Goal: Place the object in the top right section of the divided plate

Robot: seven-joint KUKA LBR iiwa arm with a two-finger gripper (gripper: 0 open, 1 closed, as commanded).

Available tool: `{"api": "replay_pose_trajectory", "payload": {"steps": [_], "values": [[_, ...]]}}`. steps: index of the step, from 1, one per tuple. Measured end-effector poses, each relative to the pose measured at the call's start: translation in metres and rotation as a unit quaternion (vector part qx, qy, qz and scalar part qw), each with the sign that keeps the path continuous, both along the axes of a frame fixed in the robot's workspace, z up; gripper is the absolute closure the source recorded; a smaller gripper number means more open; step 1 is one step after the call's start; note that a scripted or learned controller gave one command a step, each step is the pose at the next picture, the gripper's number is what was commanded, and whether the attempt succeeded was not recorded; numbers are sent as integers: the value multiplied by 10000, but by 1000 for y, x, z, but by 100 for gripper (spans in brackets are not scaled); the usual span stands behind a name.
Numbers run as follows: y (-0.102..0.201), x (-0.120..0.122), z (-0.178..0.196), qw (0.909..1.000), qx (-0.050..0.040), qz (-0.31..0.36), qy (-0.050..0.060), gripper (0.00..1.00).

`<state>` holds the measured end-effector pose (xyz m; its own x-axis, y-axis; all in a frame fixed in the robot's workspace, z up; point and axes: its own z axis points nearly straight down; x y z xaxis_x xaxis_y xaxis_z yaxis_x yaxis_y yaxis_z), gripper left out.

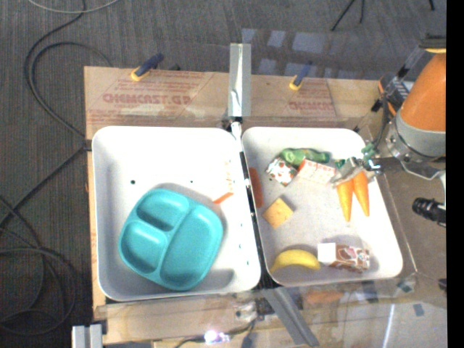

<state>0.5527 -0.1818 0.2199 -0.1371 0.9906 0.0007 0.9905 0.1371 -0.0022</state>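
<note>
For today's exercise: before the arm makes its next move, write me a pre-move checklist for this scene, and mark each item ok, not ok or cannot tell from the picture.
1. Divided plate sits in the left bin, sections facing up: ok.
2. Top right section of the plate free of objects: ok.
3. Objects to pick are within the right bin: carrots, banana, cracker, green item and small packets: ok.
4. Tool positioned over the right bin, near the carrots' tops: ok.
5. An object is held by the tool: cannot tell, the tip is too small and cluttered.
6. Which object is meant for the plate: cannot tell.
</note>
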Motion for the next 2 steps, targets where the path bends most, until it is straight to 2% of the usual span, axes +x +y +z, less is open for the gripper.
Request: {"api": "replay_pose_trajectory", "payload": {"steps": [1,2], "values": [[41,-27,65,9798,0,2000,-4,100],[59,17,49,9916,-2,1293,-2,100]]}}
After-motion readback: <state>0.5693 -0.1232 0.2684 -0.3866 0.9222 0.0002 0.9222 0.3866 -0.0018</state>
